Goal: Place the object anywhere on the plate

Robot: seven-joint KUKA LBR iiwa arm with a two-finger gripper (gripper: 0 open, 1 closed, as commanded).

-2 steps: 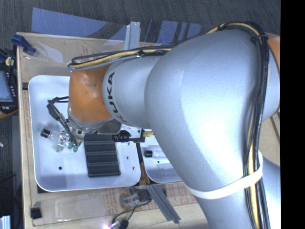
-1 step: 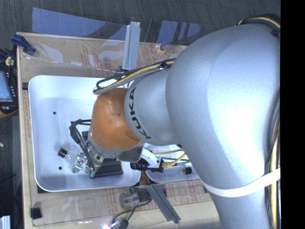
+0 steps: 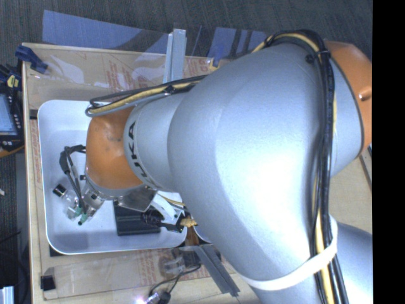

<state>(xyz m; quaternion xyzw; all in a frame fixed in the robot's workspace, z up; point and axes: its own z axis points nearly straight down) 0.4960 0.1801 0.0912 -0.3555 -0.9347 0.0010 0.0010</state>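
Metal-and-black gripper (image 3: 79,209) low in left white bin (image 3: 47,170), toward its 7 o'clock corner; grip state unreadable. Small green-tipped object (image 3: 82,220) at gripper tip, touching or held: cannot tell. Grey arm (image 3: 253,157) with orange band (image 3: 107,154) covers the 3 o'clock side.

A white bin (image 3: 50,170) sits on the wooden bench (image 3: 95,268); dark carpet (image 3: 126,5) lies beyond
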